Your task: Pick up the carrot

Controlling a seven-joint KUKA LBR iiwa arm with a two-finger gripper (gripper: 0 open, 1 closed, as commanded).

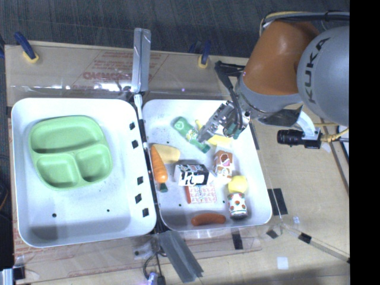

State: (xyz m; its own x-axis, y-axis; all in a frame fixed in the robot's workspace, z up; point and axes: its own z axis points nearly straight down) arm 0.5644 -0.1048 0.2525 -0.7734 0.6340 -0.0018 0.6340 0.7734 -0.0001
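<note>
KUKA lettering on grey arm (323,70), gripper (218,123) grip state unclear, carrot (158,165) in right bin (166,114)

Arm (309,64): cut off at the picture's top and 3 o'clock side; its base is out of sight.
Gripper (217,125): fingertips blur into the items beneath; their spacing cannot be told.
Yellow piece (219,140): partly covered by the gripper at its 12 o'clock side.
Green bottle (189,129): its 3 o'clock end lies under the gripper.
Black-and-white packet (193,174): print too small to read.
Carrot (158,165): its 6 o'clock tip merges with the bin wall (155,209).
</note>
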